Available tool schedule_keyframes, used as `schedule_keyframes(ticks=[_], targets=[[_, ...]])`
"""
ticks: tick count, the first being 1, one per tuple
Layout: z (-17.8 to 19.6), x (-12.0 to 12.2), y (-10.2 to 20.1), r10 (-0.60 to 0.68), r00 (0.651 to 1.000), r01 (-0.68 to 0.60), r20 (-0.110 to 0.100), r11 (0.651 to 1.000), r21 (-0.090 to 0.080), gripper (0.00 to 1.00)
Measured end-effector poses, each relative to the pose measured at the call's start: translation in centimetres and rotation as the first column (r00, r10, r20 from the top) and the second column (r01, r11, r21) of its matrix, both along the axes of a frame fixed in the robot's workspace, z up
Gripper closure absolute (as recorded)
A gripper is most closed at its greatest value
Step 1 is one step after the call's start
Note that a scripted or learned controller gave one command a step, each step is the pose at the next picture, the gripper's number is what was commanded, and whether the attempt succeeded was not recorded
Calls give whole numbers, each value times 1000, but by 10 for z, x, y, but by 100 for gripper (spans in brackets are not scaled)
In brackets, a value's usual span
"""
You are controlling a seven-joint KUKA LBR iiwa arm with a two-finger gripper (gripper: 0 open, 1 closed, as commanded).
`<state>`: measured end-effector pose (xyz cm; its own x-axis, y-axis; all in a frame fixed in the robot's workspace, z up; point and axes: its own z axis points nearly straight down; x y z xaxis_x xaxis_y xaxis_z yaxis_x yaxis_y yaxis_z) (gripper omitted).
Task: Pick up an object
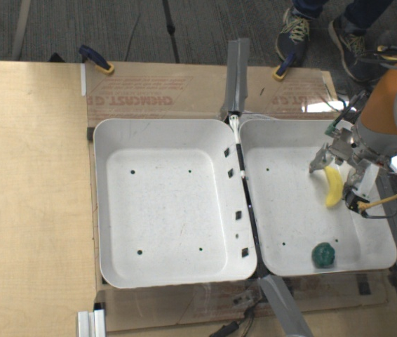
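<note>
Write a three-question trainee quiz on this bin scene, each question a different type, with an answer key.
1. True or false: the banana lies in the bin on the view's left.
2. Which object sits nearer the right bin's front edge? A) banana B) green ball
3. Fill in: the gripper is over the ____ bin.

Key:
1. False; it is in the right bin, at the gripper.
2. B.
3. Right.
</note>
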<state>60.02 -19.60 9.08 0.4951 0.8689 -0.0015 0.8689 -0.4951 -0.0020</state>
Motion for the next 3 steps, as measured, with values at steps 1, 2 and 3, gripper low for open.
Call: schedule_keyframes(ticks=[1, 2, 3], targets=[[0, -90, 56, 89, 996, -89, -2, 996, 2, 0], [0, -124, 104, -147, 989, 147, -3, 989, 1, 0], [86, -101, 10, 198, 980, -198, 1, 980, -1, 0]])
